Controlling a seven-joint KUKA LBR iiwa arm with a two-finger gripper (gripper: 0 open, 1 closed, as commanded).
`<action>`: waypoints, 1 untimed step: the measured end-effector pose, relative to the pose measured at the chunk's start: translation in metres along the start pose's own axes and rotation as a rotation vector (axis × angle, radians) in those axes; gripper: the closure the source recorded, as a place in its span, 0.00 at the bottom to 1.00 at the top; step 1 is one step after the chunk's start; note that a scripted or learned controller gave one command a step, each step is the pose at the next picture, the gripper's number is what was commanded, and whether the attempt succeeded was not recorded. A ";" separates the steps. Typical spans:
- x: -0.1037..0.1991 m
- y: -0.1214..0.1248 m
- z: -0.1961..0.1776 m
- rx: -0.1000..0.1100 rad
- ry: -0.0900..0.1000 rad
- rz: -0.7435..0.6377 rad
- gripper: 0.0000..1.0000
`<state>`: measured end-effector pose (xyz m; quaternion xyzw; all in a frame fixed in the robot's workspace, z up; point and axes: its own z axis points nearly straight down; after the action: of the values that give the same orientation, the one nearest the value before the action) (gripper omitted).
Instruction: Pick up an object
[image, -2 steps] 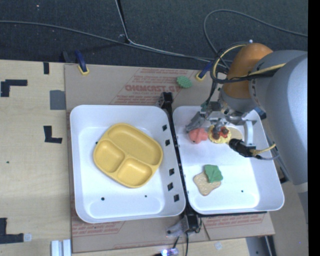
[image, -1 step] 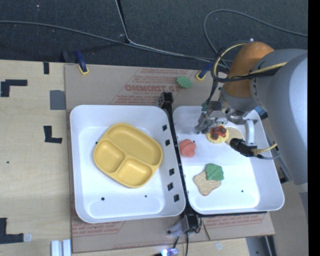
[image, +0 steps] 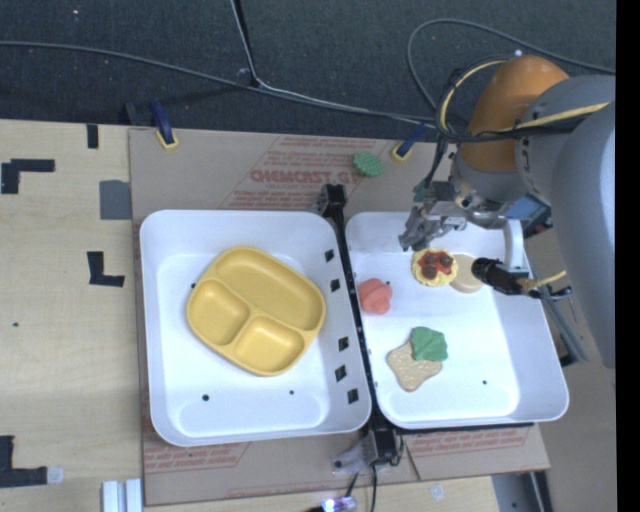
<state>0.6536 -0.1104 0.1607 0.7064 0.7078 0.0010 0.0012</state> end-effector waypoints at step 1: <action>0.000 -0.001 -0.043 0.000 0.000 0.000 1.00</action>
<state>0.6519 -0.1099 0.2036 0.7065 0.7077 0.0011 0.0013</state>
